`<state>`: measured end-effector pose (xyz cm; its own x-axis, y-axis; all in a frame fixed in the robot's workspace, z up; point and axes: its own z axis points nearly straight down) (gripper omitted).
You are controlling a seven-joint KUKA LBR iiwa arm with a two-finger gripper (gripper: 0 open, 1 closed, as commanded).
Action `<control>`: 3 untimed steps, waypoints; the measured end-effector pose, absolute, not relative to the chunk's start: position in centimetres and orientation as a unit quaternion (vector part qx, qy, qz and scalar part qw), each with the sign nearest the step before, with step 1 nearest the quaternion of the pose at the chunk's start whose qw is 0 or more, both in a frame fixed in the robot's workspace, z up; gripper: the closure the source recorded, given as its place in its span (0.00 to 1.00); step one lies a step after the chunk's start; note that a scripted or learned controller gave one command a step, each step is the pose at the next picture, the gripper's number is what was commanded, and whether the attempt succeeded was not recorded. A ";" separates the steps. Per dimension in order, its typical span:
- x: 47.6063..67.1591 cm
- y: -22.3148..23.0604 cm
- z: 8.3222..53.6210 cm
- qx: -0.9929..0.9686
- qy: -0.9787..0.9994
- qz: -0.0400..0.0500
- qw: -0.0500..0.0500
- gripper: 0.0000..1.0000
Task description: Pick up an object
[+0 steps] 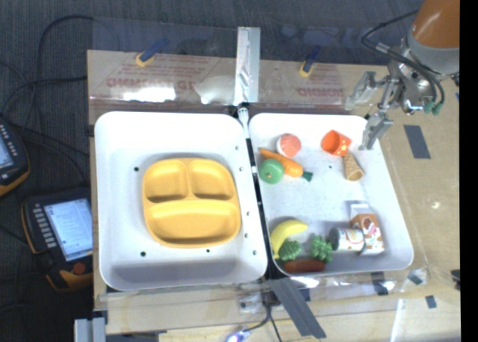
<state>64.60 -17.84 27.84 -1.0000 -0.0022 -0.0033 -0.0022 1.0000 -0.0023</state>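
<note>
Slanted overhead view of both bins

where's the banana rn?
The banana lies in the right bin, near its front-left corner by the divider, with the broccoli touching it just in front.

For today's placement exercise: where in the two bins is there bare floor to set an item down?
Right bin: a bare patch mid-floor, bordered by carrot, cone, banana and carton. Its near edge is crowded. Left bin: bare strips around the yellow tray.
</note>
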 end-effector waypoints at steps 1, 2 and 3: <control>57.7 -17.7 18.3 -0.014 1.000 -0.001 0.000 0.00; 53.8 -21.1 9.1 -0.083 0.996 -0.002 0.006 0.00; 61.0 -15.4 9.0 -0.079 0.997 -0.001 0.007 0.00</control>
